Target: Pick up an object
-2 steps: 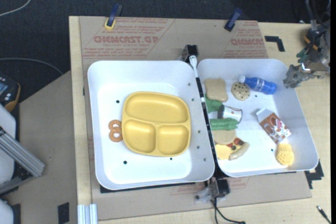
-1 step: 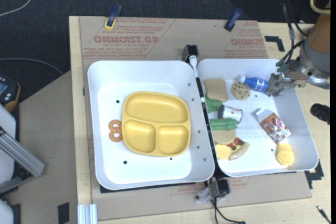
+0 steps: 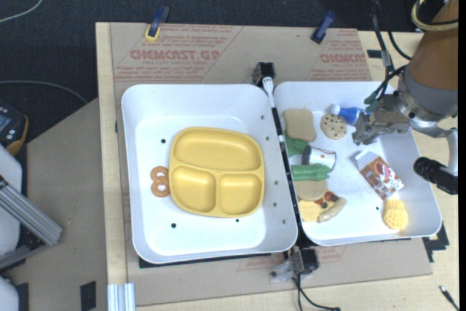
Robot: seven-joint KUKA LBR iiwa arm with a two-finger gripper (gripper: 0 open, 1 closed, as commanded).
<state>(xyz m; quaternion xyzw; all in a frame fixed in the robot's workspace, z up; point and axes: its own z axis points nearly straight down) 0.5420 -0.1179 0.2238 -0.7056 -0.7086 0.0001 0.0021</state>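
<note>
The right bin (image 3: 415, 226) holds several small toy foods: a tan bread slice (image 3: 299, 123), a chocolate-chip cookie (image 3: 334, 127), a blue piece (image 3: 349, 113), a green pea pod (image 3: 310, 172), a silver can (image 3: 319, 156), a red-and-white packet (image 3: 380, 175), a yellow corn piece (image 3: 395, 213) and a pizza slice (image 3: 322, 206). My gripper (image 3: 369, 130) hangs over the bin's upper right, just right of the cookie and blue piece and above the packet. No object shows between its dark fingers.
The left bin (image 3: 138, 156) holds a yellow three-compartment tray (image 3: 216, 171) with an orange pretzel (image 3: 159, 181) at its left. Clamps (image 3: 154, 23) sit on the cardboard's far edge. A black fitting (image 3: 437, 175) juts over the right bin's right rim.
</note>
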